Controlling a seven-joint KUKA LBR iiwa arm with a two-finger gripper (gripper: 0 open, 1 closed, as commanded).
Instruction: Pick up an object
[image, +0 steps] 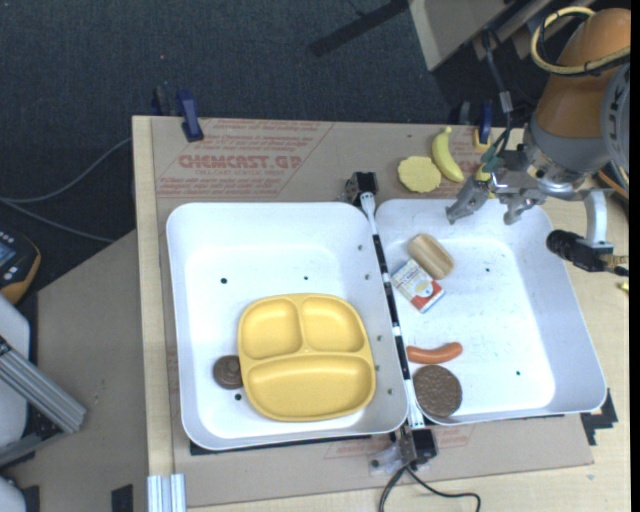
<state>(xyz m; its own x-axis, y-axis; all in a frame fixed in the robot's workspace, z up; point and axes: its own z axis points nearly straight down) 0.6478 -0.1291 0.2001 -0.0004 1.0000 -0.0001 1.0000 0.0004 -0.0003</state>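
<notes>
Grey two-finger gripper (497, 205) hovers at the right white bin's (560, 330) twelve o'clock rim, fingers apart and holding nothing, so no pick is made yet; the tan bread roll (431, 256) lies nearest, at its seven o'clock.

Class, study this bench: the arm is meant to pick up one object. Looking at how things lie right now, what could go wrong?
1. The bread roll and small carton touch, so closing the pincer on one may nudge the other.
2. The sausage and brown cookie lie close to the right bin's wall, leaving little finger room.
3. The banana sits outside the bins, possibly awkward to reach.
</notes>
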